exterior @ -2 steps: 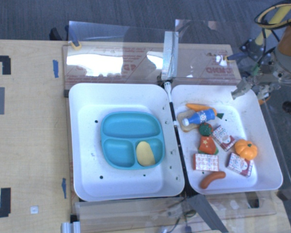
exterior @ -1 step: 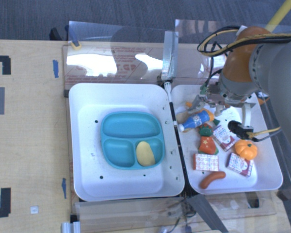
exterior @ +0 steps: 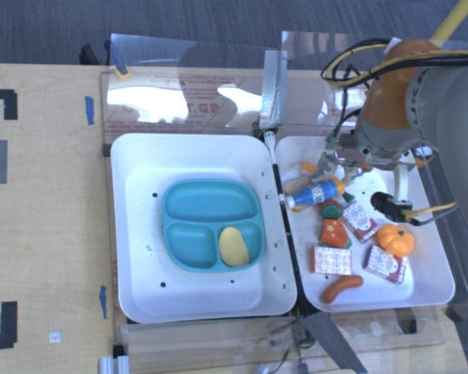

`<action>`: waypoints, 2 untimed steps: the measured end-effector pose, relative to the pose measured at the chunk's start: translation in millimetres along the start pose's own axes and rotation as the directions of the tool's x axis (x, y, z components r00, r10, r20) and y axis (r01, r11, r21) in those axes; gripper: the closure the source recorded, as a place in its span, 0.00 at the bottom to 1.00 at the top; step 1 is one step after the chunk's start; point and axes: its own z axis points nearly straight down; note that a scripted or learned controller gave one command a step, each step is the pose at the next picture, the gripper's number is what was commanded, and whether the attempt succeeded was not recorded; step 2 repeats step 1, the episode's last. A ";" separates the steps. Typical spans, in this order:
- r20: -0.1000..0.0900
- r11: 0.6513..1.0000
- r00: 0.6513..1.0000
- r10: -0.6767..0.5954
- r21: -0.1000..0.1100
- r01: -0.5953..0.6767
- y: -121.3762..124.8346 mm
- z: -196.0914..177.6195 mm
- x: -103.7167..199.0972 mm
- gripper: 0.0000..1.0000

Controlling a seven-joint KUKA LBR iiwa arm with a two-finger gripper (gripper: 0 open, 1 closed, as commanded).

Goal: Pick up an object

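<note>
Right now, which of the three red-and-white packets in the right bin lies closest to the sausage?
The packet at the left of the three, directly above the sausage. The other two packets sit farther right, beside the small pumpkin.

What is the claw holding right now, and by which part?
Cannot be told: the claw sits low over the blue bottle in the right bin, its tips hidden.

dark blue-grey carpet (exterior: 218, 6) beyond a light wooden bench (exterior: 43, 209) with black markings
</note>
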 end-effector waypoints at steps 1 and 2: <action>-0.001 1.000 1.000 0.019 -0.014 -0.019 21.0 -83.8 66.7 1.00; -0.001 1.000 1.000 0.019 -0.014 -0.019 21.0 -83.8 66.7 1.00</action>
